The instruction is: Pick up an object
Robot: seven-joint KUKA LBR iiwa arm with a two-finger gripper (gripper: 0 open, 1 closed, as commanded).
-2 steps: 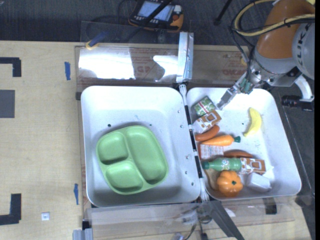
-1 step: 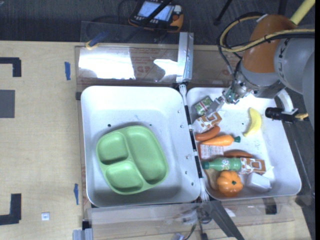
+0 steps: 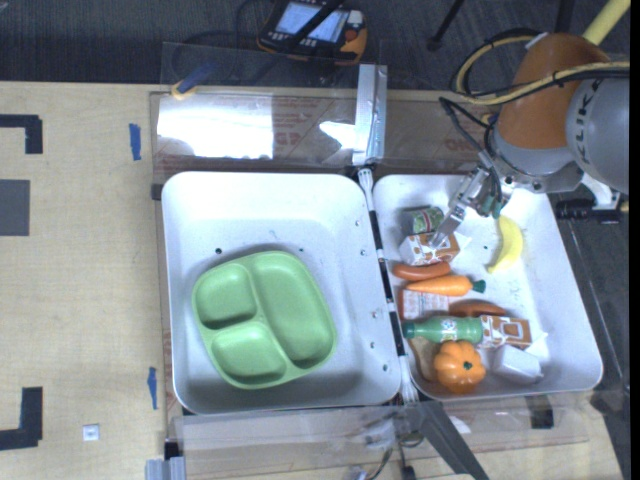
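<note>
The gripper [image 3: 447, 225] hangs low over the small carton [image 3: 430, 251] beside the banana [image 3: 508, 245], its finger state unclear to me, nothing lifted yet.

Wooden bench [image 3: 80, 298] under two white bins [image 3: 200, 208]

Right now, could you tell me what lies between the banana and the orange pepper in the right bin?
In the camera view, the carrot and the green bottle lie between the banana and the orange pepper.
</note>
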